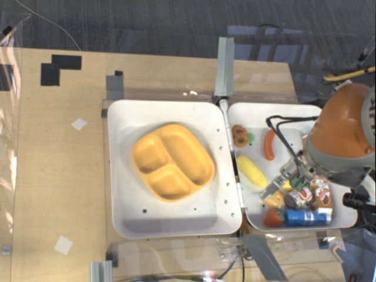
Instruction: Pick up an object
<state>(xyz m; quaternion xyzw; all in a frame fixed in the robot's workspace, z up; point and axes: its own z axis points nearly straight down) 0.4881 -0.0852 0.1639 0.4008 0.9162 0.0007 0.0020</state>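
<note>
Pick not completed; the gripper (281,187) is low in the right bin (294,111), among the clutter at its near edge; whether it grips anything cannot be told; lifting remains. Right bin contents: corn cob (250,170), red sausage (269,145), pretzel (239,135), blue bottle (305,217), small carton (321,194). Left bin (126,216) holds a yellow divided plate (172,161).

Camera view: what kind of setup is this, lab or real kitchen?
Likely a lab grasping bench, not a kitchen: two white bins side by side on a wooden bench, an arm reaching into the right bin, and toy food such as a corn cob.
</note>
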